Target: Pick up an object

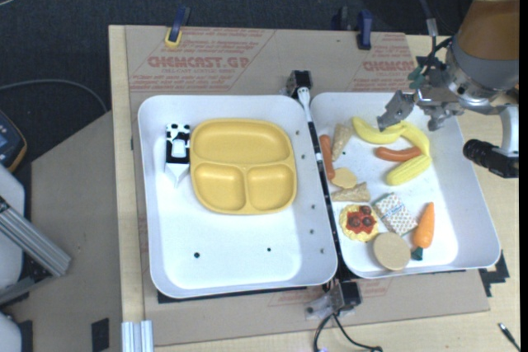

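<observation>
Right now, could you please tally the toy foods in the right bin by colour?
Yellow: 3 (two bananas, tart)
Orange or red: 3 (carrot, two sausages)
Tan or beige: 4 (round cookie, wedge, biscuit, cracker)
White patterned: 1 (wrapped block)
Total: 11

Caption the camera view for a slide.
End effector hovers over toy food in the right bin; a yellow divided plate sits in the left bin.

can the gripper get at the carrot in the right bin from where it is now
Probably yes. The carrot lies bare near the right bin's front right, nothing over it. The gripper hangs above the bananas at the back, with open space between.
</observation>
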